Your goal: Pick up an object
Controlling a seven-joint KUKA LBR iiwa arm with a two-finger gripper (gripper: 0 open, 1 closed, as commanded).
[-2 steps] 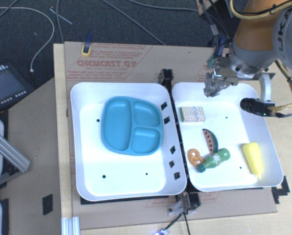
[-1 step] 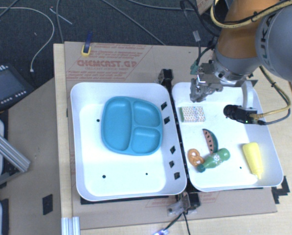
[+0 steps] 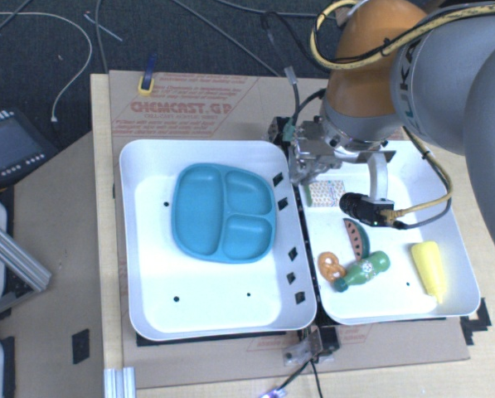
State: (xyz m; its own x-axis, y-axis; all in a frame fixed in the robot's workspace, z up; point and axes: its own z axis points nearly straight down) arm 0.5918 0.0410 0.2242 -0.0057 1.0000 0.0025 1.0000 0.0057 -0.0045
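Over the upper left part of the right bin [image 3: 458, 301], my gripper [image 3: 312, 161] hangs below the orange band of the arm, close to the divider between the bins. Just under it a small speckled pale square [image 3: 325, 192] lies on the bin floor. Further down are a brown dotted strip [image 3: 357, 240], an orange pretzel-shaped piece [image 3: 329, 265], a green toy [image 3: 365, 269] and a yellow piece [image 3: 429, 268]. I see nothing held in the gripper.
A blue divided plate [image 3: 225, 213] lies in the left bin [image 3: 206, 309]. A black fitting with a yellow cable [image 3: 368, 209] hangs off the wrist over the right bin. The grey arm covers the upper right. Cardboard and loose cables lie beyond the bins.
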